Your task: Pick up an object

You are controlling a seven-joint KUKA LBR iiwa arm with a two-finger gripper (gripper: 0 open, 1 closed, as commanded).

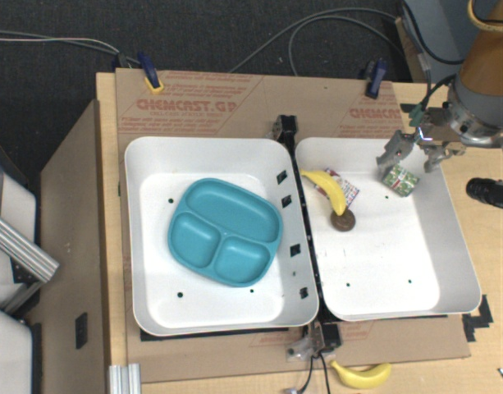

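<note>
The blue tray (225, 231) lies in the left bin (144, 245); banana (326, 190) & brown disc (342, 220) are in the right bin (432, 286). The gripper (414, 156) has jaws spread, just above a small green packet (400, 180) near the far wall. Risk: packet is tilted & thin, so fingers maybe close beside it or push it to the wall.

Dark carpet floor (235, 15), cables (317, 23), brown cardboard bench top (194, 97)

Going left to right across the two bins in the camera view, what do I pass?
Teal divided plate in the left bin → banana → brown round piece → small green and white packet → the hand, open above that packet at the right bin's far edge.
</note>
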